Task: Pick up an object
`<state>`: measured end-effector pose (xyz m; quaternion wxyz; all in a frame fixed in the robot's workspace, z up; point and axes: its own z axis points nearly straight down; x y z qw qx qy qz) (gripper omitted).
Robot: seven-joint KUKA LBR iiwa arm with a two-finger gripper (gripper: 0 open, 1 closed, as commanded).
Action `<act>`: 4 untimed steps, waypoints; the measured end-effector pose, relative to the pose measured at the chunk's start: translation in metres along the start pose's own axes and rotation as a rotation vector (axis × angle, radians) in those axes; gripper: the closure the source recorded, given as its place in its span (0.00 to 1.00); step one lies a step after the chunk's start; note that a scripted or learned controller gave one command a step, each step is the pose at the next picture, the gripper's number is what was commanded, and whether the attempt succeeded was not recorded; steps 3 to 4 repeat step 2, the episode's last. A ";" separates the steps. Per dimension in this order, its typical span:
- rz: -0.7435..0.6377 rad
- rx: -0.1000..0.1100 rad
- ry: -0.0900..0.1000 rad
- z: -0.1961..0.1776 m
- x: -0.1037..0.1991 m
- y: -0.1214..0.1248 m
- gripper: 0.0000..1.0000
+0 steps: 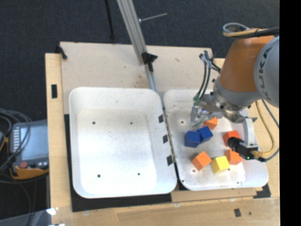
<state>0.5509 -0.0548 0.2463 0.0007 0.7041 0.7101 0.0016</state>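
Over right bin [256,175], gripper [201,117] hangs low; grip state impossible to tell. Blue blocks [197,136] lie just below, orange cube [201,160] and yellow cube [219,164] nearby. Likely light, rigid; pinch opposite flat faces.

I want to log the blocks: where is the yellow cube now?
The yellow cube lies in the right bin, near its front edge, between two orange cubes.

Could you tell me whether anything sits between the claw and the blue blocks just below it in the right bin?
Nothing visible does. The claw hangs just above the two touching blue blocks in the right bin. A small orange block lies beside the claw, to its right in the camera view, not under it.
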 end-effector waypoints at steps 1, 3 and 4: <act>0.001 0.001 0.000 -0.003 0.046 0.016 1.00; 0.000 0.002 0.001 -0.006 0.105 0.021 1.00; 0.000 0.002 0.001 -0.006 0.105 0.021 1.00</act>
